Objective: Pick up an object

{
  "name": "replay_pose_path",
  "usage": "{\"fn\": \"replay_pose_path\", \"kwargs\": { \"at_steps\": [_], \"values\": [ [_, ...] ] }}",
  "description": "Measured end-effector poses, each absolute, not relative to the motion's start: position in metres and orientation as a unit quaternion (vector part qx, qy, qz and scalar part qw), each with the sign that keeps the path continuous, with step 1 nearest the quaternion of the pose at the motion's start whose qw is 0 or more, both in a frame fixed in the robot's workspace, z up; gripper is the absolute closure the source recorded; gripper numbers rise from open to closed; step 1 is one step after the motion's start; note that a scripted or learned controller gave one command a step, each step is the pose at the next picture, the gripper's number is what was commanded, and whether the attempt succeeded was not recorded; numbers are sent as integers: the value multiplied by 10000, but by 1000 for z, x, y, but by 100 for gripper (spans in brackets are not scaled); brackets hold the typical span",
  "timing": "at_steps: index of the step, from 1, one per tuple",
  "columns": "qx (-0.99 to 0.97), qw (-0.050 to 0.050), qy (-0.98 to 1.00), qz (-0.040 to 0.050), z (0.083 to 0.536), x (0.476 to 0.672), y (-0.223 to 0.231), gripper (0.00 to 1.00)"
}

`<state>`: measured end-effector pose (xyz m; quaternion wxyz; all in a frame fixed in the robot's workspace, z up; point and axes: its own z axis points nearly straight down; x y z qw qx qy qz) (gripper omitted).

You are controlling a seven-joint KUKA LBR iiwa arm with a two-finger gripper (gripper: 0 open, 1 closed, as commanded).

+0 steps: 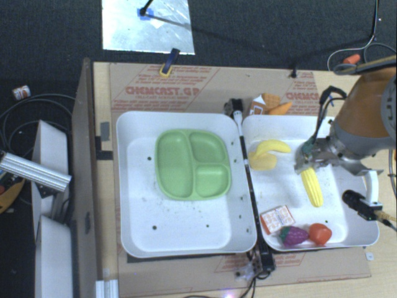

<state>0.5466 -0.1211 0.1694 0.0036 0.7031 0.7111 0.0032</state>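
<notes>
gripper (308, 160) sits at top end of corn cob (313, 187) in right bin (347, 228); can't tell its state, view poor. cob prob. light, stiff, slick plastic — grab across mid-body.

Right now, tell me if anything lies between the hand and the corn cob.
Nothing visible does. The hand sits right at the upper end of the corn cob in the right bin; the banana lies apart, toward the divider.

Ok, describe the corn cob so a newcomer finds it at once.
Look in the right-hand bin, beside the one holding the green plate. The corn cob lies mid-bin, just below the gripper. It is long, yellow and bumpy, unlike the smooth banana to its left.
</notes>
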Motion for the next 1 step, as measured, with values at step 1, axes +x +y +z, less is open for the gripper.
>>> {"fn": "replay_pose_path", "kwargs": {
  "at_steps": [1],
  "values": [
    [7018,16,7124,38,215,565,-28,100]
  ]
}}
